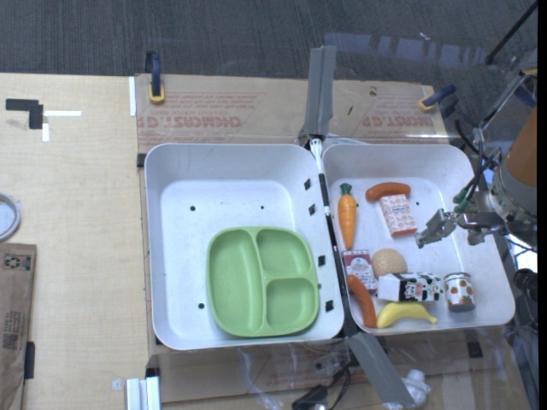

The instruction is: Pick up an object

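A: Wooden desk (77,186) carried two white bins under the fixed camera, with cardboard behind them. What was the target?

B: No object was picked out yet. Candidates all sat in the right bin (427,156): a carrot (346,214) upright near the divider, a sausage (388,190) beside it, and a red-and-white packet (397,214) just below the sausage. Lower down were a round bun (389,260), a small red carton (359,268), a cow-print box (410,288), a banana (406,314), a second sausage (362,301), and a small patterned can (460,291).

A: Tool?

B: The tool (432,231) hung over the bare middle-right of that bin, with its fingers apart and nothing between them. It was near the packet and above the cow-print box, touching neither as far as I could tell.

A: So which step?

B: I judged it as approach, pre-grasp, with nothing lifted. Height above the bin floor wasn't readable from that slant.

A: Next move?

B: It called for committing to one item, centring the open fingers over it, descending, then closing. The packet looked the nearest and least crowded. The bottom cluster was packed tight, so there was a risk of nudging neighbours.

A: Left bin?

B: The left bin (171,178) held a green divided plate (262,280), which was irrelevant to the pick.
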`<state>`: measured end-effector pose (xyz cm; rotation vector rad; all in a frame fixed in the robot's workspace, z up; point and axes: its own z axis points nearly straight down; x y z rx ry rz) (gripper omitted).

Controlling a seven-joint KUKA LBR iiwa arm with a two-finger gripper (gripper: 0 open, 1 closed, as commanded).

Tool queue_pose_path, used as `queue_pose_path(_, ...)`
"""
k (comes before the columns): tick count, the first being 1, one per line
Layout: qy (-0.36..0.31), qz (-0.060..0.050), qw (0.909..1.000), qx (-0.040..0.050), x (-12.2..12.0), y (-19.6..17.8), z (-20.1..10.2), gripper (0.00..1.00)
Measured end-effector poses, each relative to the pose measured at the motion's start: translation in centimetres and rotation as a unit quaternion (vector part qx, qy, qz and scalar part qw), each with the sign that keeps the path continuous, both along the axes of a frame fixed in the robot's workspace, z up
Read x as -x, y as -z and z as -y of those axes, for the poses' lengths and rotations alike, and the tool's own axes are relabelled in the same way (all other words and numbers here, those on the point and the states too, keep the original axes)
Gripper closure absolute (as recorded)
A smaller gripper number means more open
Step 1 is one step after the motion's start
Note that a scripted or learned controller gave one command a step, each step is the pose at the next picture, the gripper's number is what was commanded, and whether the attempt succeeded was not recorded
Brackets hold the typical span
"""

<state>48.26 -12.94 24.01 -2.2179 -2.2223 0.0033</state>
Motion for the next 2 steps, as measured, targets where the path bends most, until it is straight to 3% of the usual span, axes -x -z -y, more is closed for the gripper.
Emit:
queue_pose_path(1, -0.033, 0.000, 0.9995, 0.0002, -9.0, 8.1, 0.3, 0.00)
queue_pose_path(2, -0.019, 0.005, 0.9998, 0.0006, -12.7, 14.4, 3.6, 0.00)
